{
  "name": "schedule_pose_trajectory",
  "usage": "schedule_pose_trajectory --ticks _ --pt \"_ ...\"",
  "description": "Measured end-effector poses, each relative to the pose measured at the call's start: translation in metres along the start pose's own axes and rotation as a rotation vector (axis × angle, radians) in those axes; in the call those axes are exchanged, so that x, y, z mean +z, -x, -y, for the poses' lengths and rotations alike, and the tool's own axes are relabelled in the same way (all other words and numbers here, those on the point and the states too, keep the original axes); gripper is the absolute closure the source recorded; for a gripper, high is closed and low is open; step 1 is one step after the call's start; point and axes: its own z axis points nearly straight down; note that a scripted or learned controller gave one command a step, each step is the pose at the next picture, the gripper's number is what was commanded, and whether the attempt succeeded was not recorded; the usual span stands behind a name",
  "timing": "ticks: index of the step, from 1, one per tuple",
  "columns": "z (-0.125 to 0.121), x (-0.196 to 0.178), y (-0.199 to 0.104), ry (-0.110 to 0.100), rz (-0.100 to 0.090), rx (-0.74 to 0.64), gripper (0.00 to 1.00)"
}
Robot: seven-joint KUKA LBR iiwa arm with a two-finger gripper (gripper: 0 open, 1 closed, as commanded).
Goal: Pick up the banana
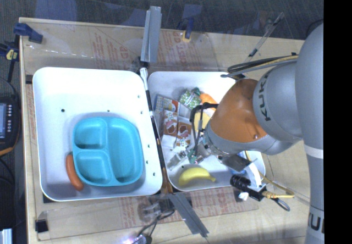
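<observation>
The banana [195,176] is lying at six o'clock in the right bin [215,77], light, soft, bruisable; mid-curve is probably offering the safest hold; the hand's state I cannot tell

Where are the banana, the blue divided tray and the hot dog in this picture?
banana [195,176]: camera view, middle of its yellow body, right bin's near edge.
blue divided tray [106,151]: camera view, central divider ridge, in the left bin.
hot dog [73,172]: camera view, middle of its length, beside the tray's left edge.
</observation>
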Motion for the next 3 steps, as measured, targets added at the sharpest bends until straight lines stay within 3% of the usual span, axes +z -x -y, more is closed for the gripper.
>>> schedule_pose_trajectory --ticks 1,2,3 --pt "0.028 -0.002 0.074 0.003 0.004 0.177 0.00" --pt "0.011 0.000 0.024 0.000 0.000 0.114 0.00" --pt "-0.024 -0.002 0.093 0.003 0.003 0.027 0.00"
